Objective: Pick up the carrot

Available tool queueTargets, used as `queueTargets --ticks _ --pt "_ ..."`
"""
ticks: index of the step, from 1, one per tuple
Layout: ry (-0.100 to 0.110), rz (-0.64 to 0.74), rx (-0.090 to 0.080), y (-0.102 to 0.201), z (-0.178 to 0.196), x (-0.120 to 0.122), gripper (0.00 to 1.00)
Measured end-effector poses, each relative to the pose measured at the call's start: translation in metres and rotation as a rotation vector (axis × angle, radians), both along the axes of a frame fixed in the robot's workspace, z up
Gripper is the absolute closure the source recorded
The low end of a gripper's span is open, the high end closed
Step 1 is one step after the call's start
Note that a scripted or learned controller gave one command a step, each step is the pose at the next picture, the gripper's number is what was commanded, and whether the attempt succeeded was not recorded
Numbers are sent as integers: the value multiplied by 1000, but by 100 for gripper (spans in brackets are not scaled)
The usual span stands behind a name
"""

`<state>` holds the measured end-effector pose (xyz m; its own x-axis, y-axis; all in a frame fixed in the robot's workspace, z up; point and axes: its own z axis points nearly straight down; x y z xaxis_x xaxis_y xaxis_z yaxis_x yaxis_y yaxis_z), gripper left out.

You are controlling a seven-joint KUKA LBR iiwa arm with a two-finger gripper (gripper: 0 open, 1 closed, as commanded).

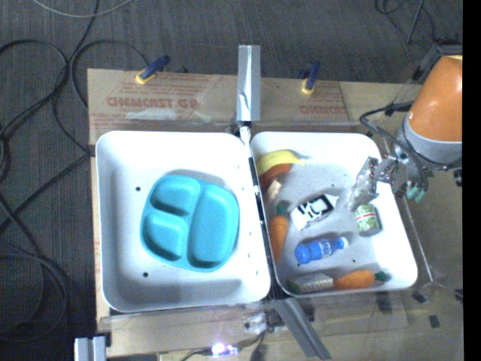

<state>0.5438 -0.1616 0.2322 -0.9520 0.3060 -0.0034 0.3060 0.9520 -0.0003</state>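
**Bench inventory: two bins, arm at the right bin**

- Left bin [120, 164]: white, shallow. Holds one blue tray [192, 220] with several compartments, lying near the middle.
- Right bin [338, 145]: white, shallow, touching the left bin along the centre seam.
 - Carrot [359, 280]: orange with a green tip, lying flat along the near wall toward the right corner, just right of a small grey block [313, 283].
 - A second orange piece [279, 234] lies against the left wall; what it is cannot be told.
 - Banana [278, 158]: yellow, far-left corner, with a reddish-orange item [273, 174] just beside it.
 - Bottle [319, 249]: blue, on its side, mid-bin.
 - Black-and-white pack [314, 207]: print on it too small to read.
 - Can [367, 219]: green-and-white label, unreadable, near the right wall.
- Arm [436, 107]: grey with an orange band, entering from the right.
- Gripper [364, 185]: over the right bin's right side, just above the can, well apart from the carrot. Whether its claw is spread or closed cannot be told; nothing is seen in its hold.
- Cardboard [158, 100] under the bins: red print reads roughly "CHEMCAST GP". Two blue-and-yellow clamps [152, 68] pin its far edge.
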Motion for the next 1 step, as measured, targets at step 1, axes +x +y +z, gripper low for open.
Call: queueTargets --ticks 1 --pt "3 -58 3 4 -96 -20 100"
